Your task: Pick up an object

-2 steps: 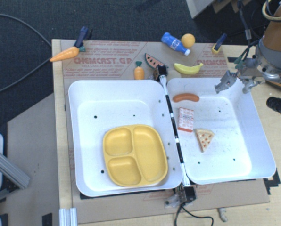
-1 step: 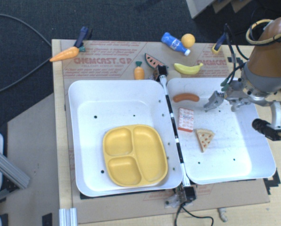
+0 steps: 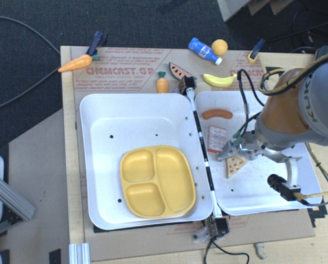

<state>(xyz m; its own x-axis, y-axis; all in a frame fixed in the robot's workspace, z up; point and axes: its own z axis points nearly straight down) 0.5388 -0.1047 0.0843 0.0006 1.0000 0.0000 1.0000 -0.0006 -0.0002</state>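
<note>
The gripper [image 3: 236,149] sits low in the right-hand white plastic bin [image 3: 252,202], just above the triangular pizza-slice toy [image 3: 235,165], apparently positioned to grasp it; whether it is open or closed, I cannot tell. The slice lies mid-bin, beside a red-and-white packet [image 3: 216,137].

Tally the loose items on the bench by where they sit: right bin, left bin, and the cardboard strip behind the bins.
Right bin: 3 — sausage, packet, pizza slice
Left bin: 1 — yellow divided plate
Strip behind the bins: 6 — large carrot, small carrot, watermelon slice, banana, blue bottle, orange
Total: 10
</note>
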